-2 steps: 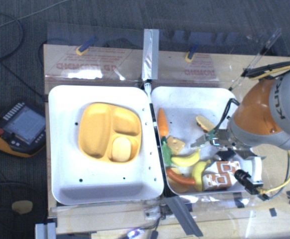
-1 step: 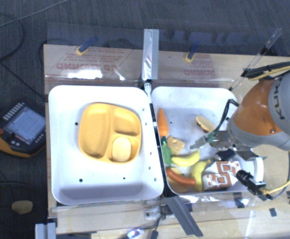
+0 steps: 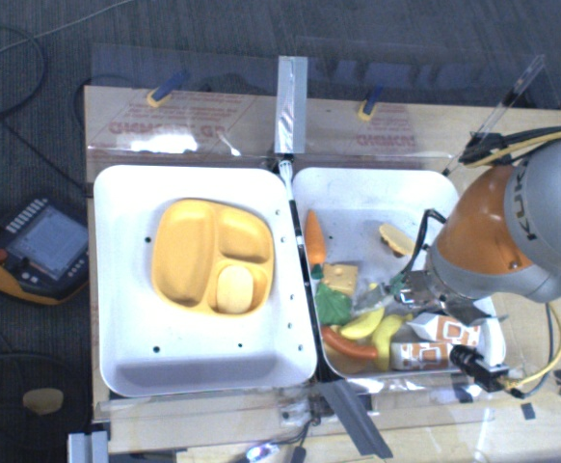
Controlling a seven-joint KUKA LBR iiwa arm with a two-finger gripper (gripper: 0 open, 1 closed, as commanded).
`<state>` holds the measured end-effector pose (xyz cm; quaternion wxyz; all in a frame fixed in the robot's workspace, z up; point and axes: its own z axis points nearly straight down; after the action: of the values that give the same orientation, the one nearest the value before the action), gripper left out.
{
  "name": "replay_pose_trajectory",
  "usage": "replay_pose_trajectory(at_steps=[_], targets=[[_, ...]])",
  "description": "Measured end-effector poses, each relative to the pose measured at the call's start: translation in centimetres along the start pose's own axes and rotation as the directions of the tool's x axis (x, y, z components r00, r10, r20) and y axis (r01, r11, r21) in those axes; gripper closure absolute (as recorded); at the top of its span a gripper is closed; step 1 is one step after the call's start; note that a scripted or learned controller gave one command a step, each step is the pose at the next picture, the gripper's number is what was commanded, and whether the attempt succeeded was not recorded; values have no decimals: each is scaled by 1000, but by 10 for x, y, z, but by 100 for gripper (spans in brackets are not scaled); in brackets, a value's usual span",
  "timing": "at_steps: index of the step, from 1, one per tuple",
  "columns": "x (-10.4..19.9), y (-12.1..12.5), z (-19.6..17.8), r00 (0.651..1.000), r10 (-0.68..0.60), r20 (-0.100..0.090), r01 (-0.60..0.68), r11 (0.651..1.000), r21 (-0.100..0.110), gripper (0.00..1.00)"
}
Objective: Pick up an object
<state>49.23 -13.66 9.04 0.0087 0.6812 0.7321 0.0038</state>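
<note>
The right bin (image 3: 358,196) holds a pile of toy food. There is an orange carrot (image 3: 314,239) along its left wall, a tan block (image 3: 339,278), a green leafy piece (image 3: 333,305), yellow bananas (image 3: 365,324) and a red sausage-like piece (image 3: 350,347). An orange-and-white carton (image 3: 433,345) lies at the front and a small bread piece (image 3: 394,239) towards the back. My gripper (image 3: 403,290) is low in this bin, just right of the bananas and above the carton. The wrist hides what is under it.
The left bin (image 3: 126,355) holds a yellow divided plate (image 3: 199,249) with a cream round piece (image 3: 232,288) in its front compartment. A metal divider (image 3: 291,104) stands behind the bins. A handheld pendant (image 3: 40,249) lies on the floor at left.
</note>
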Motion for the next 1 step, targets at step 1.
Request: replay_pose_trajectory(at_steps=[1], targets=[[3, 2, -10, 1000, -2, -7, 2, 1000, -1, 100]])
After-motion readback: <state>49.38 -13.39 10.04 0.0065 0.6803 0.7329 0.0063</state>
